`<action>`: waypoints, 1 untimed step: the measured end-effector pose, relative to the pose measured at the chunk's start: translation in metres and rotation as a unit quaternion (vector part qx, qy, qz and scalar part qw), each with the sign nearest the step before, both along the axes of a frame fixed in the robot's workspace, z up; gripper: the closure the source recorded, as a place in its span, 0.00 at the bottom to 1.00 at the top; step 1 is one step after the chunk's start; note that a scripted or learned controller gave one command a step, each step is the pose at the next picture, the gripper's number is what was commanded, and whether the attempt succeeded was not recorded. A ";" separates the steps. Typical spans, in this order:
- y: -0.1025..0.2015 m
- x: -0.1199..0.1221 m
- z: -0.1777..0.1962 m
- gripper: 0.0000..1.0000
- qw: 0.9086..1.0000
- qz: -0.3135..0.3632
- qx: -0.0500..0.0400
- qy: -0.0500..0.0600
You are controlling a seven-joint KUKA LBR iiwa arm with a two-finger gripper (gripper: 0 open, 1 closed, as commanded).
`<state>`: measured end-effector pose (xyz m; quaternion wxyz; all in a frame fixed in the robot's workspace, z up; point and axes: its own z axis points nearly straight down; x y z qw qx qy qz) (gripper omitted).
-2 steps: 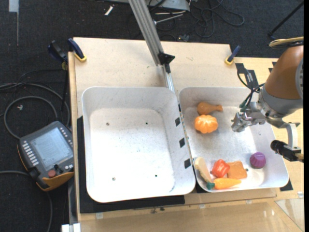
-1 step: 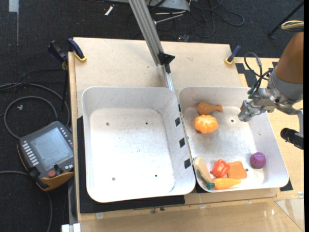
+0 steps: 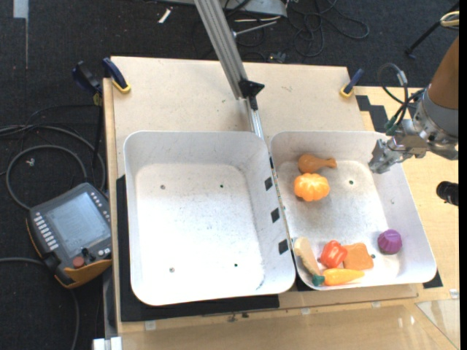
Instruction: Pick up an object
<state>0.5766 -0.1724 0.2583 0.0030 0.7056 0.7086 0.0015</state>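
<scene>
In the camera view, the gripper is seen above the upper right rim of the right bin; whether anything is gripped cannot be told. Well left of it lie a chicken drumstick and an orange. Lower down are a purple ball, perhaps a cabbage, a red pepper and a carrot.

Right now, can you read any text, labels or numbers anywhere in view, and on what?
No readable text.
Pendant: its screen and keys are too small and blurred to read.
Bins: black marks on the shared edge, no letters.
Toy food: unlabelled.
</scene>
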 end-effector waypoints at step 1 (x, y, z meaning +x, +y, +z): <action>0.000 0.001 0.024 1.00 1.000 0.000 0.000 0.001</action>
